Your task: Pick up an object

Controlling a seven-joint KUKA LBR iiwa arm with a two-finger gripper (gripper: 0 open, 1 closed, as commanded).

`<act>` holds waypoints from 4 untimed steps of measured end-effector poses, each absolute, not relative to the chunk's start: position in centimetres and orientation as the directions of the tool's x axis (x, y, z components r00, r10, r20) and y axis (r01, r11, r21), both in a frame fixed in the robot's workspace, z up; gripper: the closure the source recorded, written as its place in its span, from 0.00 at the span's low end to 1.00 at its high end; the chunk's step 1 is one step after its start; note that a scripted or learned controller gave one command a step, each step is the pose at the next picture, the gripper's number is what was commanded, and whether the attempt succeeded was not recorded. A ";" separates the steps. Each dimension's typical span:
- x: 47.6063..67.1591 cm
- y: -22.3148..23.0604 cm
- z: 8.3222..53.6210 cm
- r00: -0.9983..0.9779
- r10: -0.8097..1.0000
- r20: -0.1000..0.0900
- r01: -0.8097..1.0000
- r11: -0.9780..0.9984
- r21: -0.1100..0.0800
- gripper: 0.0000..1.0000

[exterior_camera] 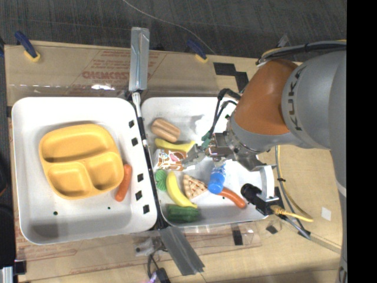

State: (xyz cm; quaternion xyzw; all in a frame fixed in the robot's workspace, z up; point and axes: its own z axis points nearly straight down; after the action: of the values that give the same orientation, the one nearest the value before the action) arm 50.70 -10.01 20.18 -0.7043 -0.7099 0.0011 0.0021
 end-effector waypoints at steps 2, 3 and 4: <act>48.8 -18.0 9.8 0.116 0.993 -0.003 0.993 -0.116 0.015 0.00; 49.0 -17.8 10.9 0.108 0.994 0.001 0.994 -0.108 0.015 1.00; 49.0 -17.8 11.8 0.103 0.995 0.000 0.995 -0.103 0.014 1.00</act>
State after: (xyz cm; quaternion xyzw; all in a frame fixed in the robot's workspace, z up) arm 49.02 -17.78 11.79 -0.7425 -0.6698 -0.0049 -0.0053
